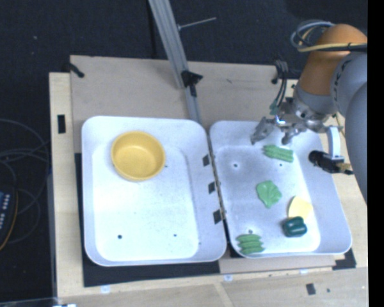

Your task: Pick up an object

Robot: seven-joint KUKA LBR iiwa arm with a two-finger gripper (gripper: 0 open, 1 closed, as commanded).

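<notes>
Camera view, from left: a yellow bowl (pixel 137 155) sits in the left bin (pixel 102 235). In the right bin (pixel 326 203) lie green pieces (pixel 269 193); at its far edge the gripper (pixel 274 133) hovers, fingers apart, above a green pod (pixel 278 153).

Grey arm (pixel 353 101) with a rounded orange band (pixel 326 59) above the wrist. Thin pale cables are looped over the band's top. Small metallic hand (pixel 276 130) with thin silvery fingers is seen below a dark wrist collar.
</notes>
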